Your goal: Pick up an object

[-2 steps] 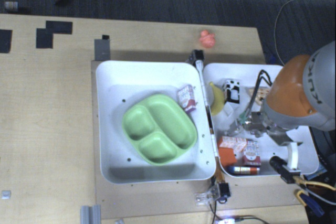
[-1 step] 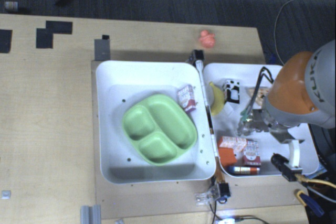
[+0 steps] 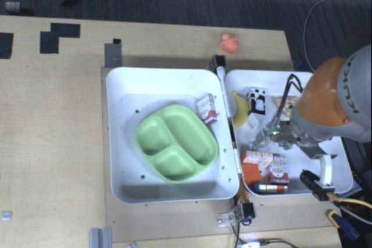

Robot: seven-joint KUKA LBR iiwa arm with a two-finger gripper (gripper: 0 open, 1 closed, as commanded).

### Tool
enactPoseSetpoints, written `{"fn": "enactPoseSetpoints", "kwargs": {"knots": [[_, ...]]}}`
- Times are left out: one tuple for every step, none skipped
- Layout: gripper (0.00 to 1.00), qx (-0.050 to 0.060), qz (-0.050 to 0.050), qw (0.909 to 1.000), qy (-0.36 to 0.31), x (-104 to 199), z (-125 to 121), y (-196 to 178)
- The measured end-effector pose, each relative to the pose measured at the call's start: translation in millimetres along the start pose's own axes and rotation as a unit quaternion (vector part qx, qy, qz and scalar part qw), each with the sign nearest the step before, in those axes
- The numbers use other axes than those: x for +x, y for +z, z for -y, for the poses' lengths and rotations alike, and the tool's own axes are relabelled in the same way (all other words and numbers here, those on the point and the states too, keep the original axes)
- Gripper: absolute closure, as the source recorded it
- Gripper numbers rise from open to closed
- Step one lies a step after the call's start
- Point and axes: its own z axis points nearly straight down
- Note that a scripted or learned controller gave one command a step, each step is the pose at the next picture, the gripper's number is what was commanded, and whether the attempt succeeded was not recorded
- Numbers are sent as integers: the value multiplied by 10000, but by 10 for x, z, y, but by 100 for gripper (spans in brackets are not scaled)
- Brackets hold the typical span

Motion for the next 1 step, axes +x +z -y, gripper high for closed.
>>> {"fn": "enactPoseSetpoints", "kwargs": {"knots": [[0, 86, -7, 10000, 8, -87, -466, 336]]}}
